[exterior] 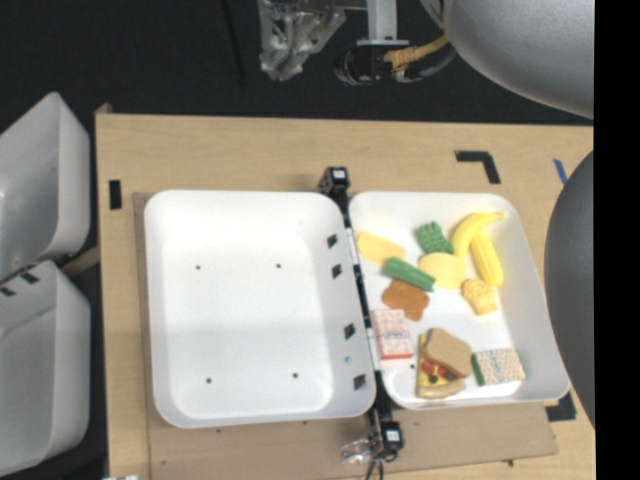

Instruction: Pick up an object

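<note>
Banana, curved, glossy yellow plastic

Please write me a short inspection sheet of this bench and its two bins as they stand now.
Surface: tan bench bearing two white bins side by side.
Job's things: right bin holds toy foods: banana, green pieces, sandwich, small packets.
Clutter: nothing seen in the left bin.
Gripper: gripper hangs high beyond the bench's far edge, away from the bins, nothing seen between its fingers.
Cables: yellow and white cable near the wrist.
Surroundings: white containers at left; dark floor.
</note>
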Robot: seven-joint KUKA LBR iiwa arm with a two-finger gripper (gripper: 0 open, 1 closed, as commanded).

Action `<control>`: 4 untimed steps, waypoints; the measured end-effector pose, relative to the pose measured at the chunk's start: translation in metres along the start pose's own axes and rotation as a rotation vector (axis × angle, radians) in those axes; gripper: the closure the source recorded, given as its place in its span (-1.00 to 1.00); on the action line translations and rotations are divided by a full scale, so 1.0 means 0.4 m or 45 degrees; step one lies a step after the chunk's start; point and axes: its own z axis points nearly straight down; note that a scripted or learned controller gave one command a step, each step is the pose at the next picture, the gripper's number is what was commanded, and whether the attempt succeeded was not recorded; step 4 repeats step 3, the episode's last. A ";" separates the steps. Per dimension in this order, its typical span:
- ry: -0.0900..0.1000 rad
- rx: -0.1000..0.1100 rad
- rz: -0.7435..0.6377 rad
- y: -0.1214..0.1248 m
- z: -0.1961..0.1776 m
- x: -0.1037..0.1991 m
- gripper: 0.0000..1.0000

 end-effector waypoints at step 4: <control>-0.002 0.003 0.002 0.053 -0.041 0.016 1.00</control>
